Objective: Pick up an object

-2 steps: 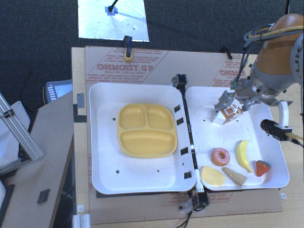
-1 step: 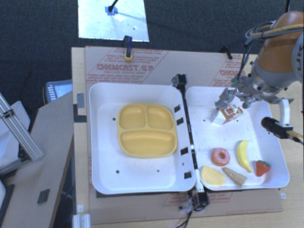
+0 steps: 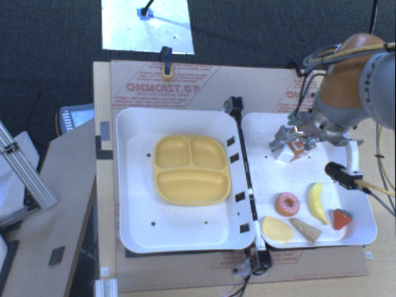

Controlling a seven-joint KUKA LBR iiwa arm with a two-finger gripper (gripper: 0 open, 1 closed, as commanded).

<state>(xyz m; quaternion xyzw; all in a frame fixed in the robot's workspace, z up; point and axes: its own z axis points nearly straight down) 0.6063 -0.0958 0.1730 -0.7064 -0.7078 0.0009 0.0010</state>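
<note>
The arm (image 3: 365, 79) reaches in from the right and hangs over the upper part of the right bin (image 3: 260, 129). Its gripper (image 3: 291, 142) sits low above the bin floor, near the divider between the two bins. Whether the jaws are open or closed cannot be told; a small orange-and-white shape shows at them, too blurred to name.

The loose objects lie along the right bin's lower edge, well apart from the gripper. A pink doughnut (image 3: 287, 204) sits just above a yellow round piece (image 3: 278, 229) and a tan wedge (image 3: 305, 229), both close to the front rim. A banana (image 3: 318, 203) lies upright beside the doughnut, and a strawberry (image 3: 341, 218) rests near the right rim. The middle of this bin's floor, between gripper and food pieces, is bare white.

In the left bin (image 3: 133, 190) a yellow divided tray (image 3: 190, 169) takes the centre, with open floor on all sides of it up to the bin walls.
</note>
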